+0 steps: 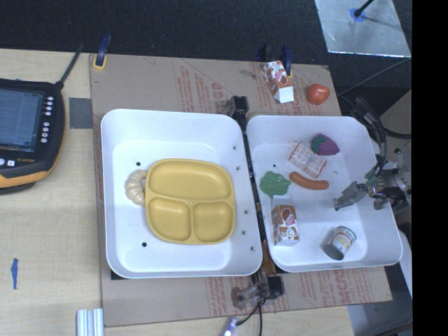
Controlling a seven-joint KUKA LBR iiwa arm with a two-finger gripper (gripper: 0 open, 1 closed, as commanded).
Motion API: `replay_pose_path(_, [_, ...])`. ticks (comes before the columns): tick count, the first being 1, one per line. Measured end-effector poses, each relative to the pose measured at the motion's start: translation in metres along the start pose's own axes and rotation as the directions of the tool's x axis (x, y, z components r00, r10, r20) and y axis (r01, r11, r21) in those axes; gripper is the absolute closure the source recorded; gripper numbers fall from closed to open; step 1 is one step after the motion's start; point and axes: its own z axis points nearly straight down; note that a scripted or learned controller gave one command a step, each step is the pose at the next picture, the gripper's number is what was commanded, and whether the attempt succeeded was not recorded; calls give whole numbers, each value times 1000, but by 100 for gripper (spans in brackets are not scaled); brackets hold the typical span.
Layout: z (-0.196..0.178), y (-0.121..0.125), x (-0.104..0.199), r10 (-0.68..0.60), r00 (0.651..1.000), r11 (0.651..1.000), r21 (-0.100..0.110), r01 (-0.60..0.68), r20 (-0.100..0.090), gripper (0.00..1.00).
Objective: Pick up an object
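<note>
The gripper (pixel 348 200) is seen low over the right bin (pixel 364 252), close to that bin's right wall, with its grey fingers (pixel 345 201) pointing toward the bin's middle. How far the fingers are parted cannot be told, and nothing is seen held between them. A patch of bare white floor lies just ahead of the fingertips, so some open room is left there; behind them the bin wall and the arm's wrist stand close.

Just below the fingers, near the bin's lower right corner, a small tin can (pixel 339 243) is lying on its side. Ahead of the fingertips, across the bare patch, a sausage (pixel 309 181) is laid flat, with a green leafy piece (pixel 274 183) beyond it near the divide between the bins. Above the sausage a red-and-white checked packet (pixel 306 159) is found, and a purple fruit (pixel 325 144) sits beside it, up and ahead of the fingers. A small brown carton (pixel 285 225) stands farther ahead and lower, near the bin's left wall.

Well beyond all these, the left bin (pixel 126 128) is occupied by a yellow divided tray (pixel 189 201), with a pale round pastry (pixel 134 186) touching the tray's far edge.

Outside the bins, on the cardboard past the right bin's upper rim, a small milk carton (pixel 277 80) and a red tomato (pixel 318 94) are placed.
</note>
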Motion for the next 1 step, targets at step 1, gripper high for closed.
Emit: replay_pose_path(1, [113, 69, 3, -2, 1000, 1000, 1, 2, 1, 0])
